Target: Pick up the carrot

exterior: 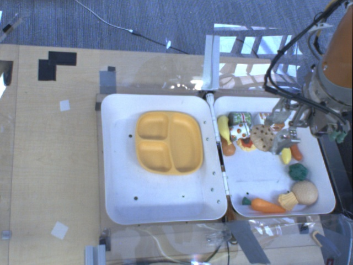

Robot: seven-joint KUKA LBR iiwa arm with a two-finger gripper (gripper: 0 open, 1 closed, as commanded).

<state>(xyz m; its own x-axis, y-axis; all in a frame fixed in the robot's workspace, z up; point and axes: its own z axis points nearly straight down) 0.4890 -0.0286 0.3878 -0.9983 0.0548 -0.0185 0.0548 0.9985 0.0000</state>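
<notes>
The carrot (265, 205), orange with a green stub at its left end, lies along the front wall of the right bin (259, 175). My gripper (281, 130) hangs over the back right part of that bin, above a speckled cookie (261, 137) and well behind the carrot. Its grey fingers (284, 142) stand apart, open, with nothing between them.
The right bin also holds a banana (223, 128), a small can (239, 118), a yellow piece (285, 157), a small orange piece (297, 152), a green clump (298, 171), a beige ball (305, 192) and a corn piece (287, 201) by the carrot's tip. A yellow divided plate (167, 142) sits in the left bin (127, 203).
</notes>
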